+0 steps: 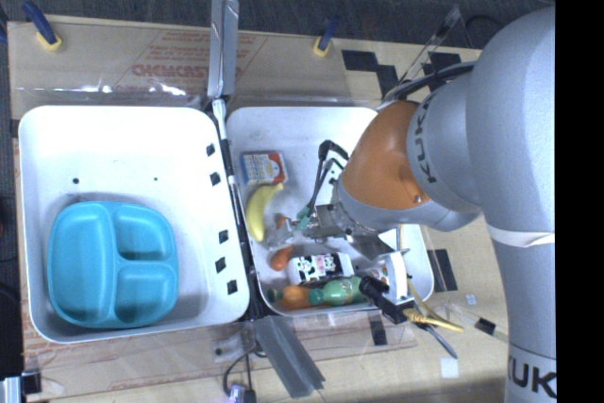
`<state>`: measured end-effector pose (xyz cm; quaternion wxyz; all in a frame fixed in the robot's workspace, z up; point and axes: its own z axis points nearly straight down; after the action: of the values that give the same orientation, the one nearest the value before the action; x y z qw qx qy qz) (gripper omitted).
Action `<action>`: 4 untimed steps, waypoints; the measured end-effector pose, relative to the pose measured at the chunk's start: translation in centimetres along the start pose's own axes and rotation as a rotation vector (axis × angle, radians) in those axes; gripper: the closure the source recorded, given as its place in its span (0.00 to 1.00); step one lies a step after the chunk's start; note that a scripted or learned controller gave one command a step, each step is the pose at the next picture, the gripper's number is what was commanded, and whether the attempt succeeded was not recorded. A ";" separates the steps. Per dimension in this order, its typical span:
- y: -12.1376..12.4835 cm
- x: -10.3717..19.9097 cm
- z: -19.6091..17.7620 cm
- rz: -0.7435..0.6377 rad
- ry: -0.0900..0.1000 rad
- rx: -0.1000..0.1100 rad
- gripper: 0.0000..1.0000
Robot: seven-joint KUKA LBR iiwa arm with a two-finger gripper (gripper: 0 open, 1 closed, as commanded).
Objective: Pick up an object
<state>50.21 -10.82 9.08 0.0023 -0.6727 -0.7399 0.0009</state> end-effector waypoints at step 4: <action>0.1 0.1 -1.9 -0.013 -0.002 0.000 0.00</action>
<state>50.30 -10.74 10.98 0.0017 -0.6679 -0.7443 0.0017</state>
